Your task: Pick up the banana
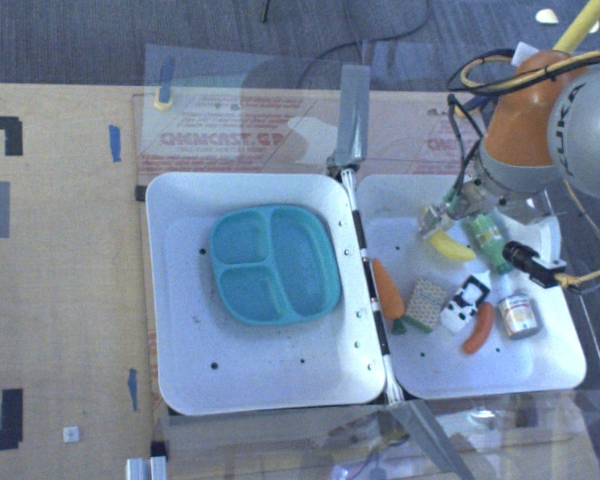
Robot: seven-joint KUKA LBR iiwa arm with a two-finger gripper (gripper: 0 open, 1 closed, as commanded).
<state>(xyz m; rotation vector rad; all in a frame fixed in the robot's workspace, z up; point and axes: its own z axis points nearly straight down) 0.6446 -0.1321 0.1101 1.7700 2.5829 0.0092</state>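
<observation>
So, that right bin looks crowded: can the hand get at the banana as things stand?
Probably yes. The hand is right at the banana from above, with nothing lying over it. The green bottle sits close on one side and might crowd the grasp.

wooden bench [60, 268], two white bins [180, 368]

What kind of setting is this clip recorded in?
Most likely a robotics lab test bench: two white bins side by side on a board marked with tape, toy food such as a banana and carrot, and loose cables on grey carpet.
</observation>
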